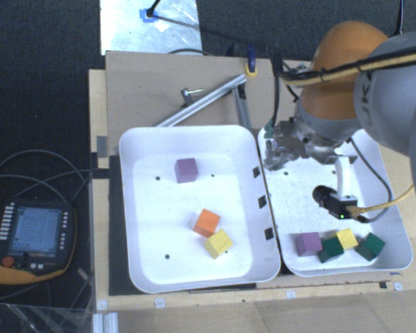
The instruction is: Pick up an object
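From my remote seat, the biggest thing is the arm (374, 68), grey with the orange band, coming in from the right and hanging over the top of the right bin (395, 255). The left bin (135, 207) sits touching it, both on the bench (100, 186), which has a brown board (145, 82) at the back with a metal rod (201, 101) lying slanted across it.

Gripper (276, 152) is low over the right bin's top-left corner, right by the seam between the two bins. Honestly can't tell how the jaws stand from this angle, it's just a clump of metal, and I don't see anything between them.

Off the bench on the left there's the teach pendant (31, 241) with its cables on the dark floor.

Blocks now. Left bin: purple cube (186, 170) near the upper middle, on its own; orange cube (207, 222) lower down, with a yellow cube (218, 243) just beside it at its lower right, looks like they touch. Right bin, along the bottom edge: a purple block (308, 243), then a green block (329, 249), a yellow block (346, 238) and another green one (369, 245), all bunched close, well apart from the gripper.
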You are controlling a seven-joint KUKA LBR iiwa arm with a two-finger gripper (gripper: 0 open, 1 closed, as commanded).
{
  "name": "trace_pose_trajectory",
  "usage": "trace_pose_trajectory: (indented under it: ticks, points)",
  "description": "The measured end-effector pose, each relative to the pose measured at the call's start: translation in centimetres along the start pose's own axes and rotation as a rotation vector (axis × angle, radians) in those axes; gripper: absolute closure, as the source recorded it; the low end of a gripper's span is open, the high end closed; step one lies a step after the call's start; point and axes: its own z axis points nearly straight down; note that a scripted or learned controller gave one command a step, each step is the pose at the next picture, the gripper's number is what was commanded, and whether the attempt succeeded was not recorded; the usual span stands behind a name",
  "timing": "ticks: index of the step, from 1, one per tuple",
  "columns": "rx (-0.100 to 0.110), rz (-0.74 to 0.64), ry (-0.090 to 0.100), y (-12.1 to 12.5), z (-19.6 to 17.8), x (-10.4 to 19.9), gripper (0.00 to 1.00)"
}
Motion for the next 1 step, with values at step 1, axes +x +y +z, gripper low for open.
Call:
trace_pose_trajectory:
  ticks: [1]
  points:
    - [0.001,0.002,-0.001,2.49,0.83,4.25,1.00]
